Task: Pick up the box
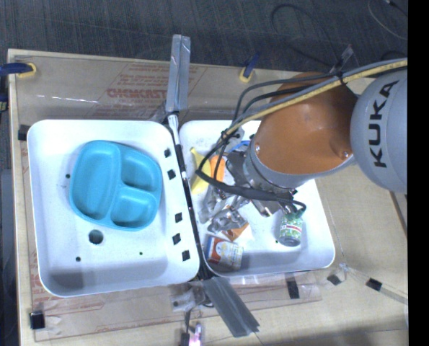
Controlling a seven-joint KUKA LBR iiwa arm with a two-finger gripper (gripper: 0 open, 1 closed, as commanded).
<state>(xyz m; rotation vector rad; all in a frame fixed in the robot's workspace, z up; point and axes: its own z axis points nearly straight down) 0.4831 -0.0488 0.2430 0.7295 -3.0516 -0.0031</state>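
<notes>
A small box with an orange, white and blue print lies in the right bin, near its front left corner. The gripper hangs low over the left side of this bin, in a heap of items just behind the box. An orange packet lies between the gripper and the box. The grey arm and its wide orange band cover the middle and back of the bin.
A small bottle with a green label stands right of the gripper. Yellow and orange items lie by the divider wall. The left bin holds a blue divided plate and a small dark object.
</notes>
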